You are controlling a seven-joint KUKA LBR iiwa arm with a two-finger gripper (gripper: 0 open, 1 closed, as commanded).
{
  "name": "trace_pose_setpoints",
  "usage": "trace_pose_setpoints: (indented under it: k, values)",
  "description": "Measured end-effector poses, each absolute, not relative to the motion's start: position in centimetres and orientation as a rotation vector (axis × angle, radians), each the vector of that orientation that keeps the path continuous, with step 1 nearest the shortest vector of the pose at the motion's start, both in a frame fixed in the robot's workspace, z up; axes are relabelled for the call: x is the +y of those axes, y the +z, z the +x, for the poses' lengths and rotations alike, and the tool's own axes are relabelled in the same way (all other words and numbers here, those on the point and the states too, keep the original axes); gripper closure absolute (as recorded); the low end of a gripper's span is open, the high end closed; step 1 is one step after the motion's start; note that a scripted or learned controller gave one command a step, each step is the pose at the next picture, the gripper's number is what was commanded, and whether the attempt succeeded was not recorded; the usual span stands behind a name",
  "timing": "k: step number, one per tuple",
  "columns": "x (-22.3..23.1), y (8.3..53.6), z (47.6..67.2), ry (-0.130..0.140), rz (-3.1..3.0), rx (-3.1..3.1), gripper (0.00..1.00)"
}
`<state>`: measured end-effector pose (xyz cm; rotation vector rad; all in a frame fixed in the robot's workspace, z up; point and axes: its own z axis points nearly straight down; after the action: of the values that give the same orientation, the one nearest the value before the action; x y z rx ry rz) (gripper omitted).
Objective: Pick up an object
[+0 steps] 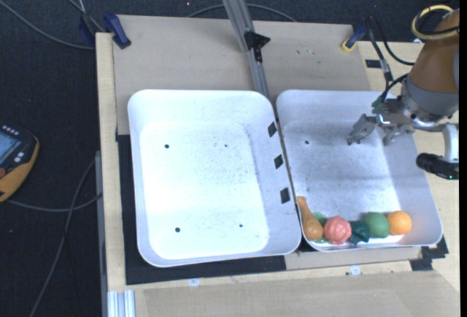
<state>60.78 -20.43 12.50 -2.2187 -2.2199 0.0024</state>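
Observation:
Several small toys lie in a row along the front wall of the right bin (pixel 343 169): an orange carrot-shaped piece (pixel 309 220), a pink ball (pixel 336 229), a dark teal piece (pixel 360 233), a green ball (pixel 376 223) and an orange ball (pixel 399 221). My gripper (pixel 375 134) hangs over the far right part of that bin, well behind the toys. Its two grey fingers are spread open with nothing between them.
The left bin (pixel 201 177) sits beside the right one, with black clips (pixel 279 161) along the seam between them. A slanted metal pole (pixel 237 5) rises behind the bins. Cables and a handheld pendant (pixel 14 155) lie off the bench to the left.

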Motion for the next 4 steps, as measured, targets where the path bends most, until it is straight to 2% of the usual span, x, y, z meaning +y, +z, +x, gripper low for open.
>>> trace_pose_setpoints:
  k: [1,2,3,4]
  values:
    - [-20.5,13.8,60.9,-0.002,-2.222,-2.223,1.0]
    - [-20.7,19.9,60.3,-0.004,-2.225,-2.225,1.0]
    - [-20.7,22.6,60.4,-0.002,-2.223,-2.224,1.0]
    - [-15.6,23.6,60.5,-0.003,-2.217,-2.227,1.0]
